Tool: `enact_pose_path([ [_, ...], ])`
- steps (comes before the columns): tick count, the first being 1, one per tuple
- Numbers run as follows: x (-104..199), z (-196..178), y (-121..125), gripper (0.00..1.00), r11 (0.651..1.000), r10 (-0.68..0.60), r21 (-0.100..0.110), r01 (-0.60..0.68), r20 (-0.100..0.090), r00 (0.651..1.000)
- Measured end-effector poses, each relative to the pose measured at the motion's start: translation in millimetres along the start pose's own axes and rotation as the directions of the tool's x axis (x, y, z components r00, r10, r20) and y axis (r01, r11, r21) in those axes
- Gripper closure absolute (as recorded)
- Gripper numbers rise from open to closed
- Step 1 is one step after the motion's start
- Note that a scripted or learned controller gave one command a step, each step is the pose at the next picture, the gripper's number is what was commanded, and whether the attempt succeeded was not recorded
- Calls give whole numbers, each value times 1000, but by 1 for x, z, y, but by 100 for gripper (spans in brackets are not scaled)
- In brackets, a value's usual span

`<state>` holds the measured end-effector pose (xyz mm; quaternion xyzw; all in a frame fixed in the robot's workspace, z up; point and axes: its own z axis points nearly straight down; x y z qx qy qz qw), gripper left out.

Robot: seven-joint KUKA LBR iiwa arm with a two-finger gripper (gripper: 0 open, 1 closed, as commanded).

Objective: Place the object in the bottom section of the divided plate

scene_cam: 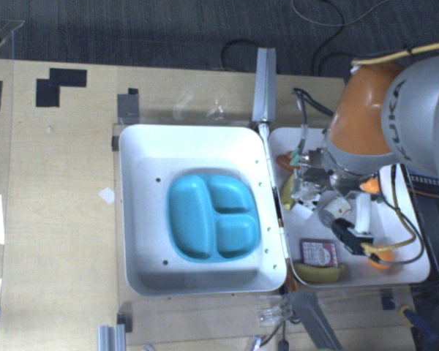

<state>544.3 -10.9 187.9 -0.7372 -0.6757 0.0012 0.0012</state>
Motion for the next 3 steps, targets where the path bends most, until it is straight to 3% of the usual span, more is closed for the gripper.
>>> enact_pose_path([
  [1,85,6,-8,100,998,-67,-1,67,0,998],
  [2,85,6,-8,0,998,-66,-1,66,0,998],
  [3,85,6,-8,0,998,-66,-1,66,0,998],
])
